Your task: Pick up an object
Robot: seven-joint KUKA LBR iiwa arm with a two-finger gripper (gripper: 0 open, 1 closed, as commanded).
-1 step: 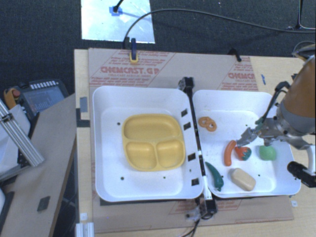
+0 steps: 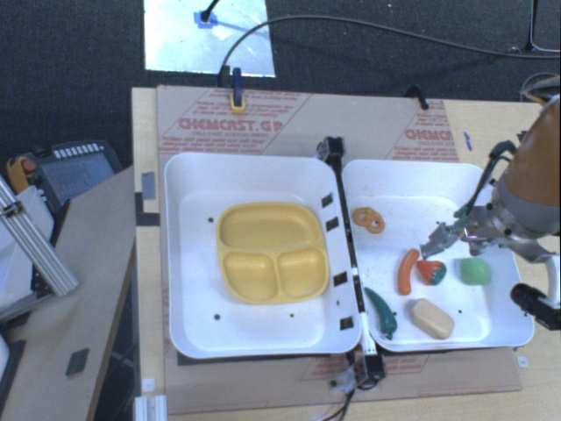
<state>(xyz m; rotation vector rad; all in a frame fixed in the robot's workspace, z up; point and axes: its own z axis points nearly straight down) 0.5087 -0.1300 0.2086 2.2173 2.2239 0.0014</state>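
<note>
Nearest the camera, in the right bin (image 2: 504,336), a tan bread-like block (image 2: 432,317) is lying beside a dark green pepper (image 2: 382,312) that is resting against the divider between the bins. Just behind them, an orange sausage (image 2: 407,271) is lying on end-to-end slant, touching a small red strawberry (image 2: 431,272); a green rounded piece (image 2: 475,271) is sitting a little to the right, apart from both. I am reaching in from the right, and my gripper (image 2: 436,246) is hovering just above the strawberry and sausage with its fingertips pointing left and down. I cannot tell from this angle whether they are parted or closed, and nothing is visibly sitting between them.

The step in hand, as I judge it, is the descent onto a target. Because sausage and strawberry are touching, I am risking a pinch on both or a push that skates one aside; centring over one item alone should be serving me best.

Farther back, a pretzel (image 2: 369,220) is lying alone near the divider, an easier isolated pick. In the left bin (image 2: 188,235), a yellow divided tray (image 2: 268,251) is sitting centrally.
</note>
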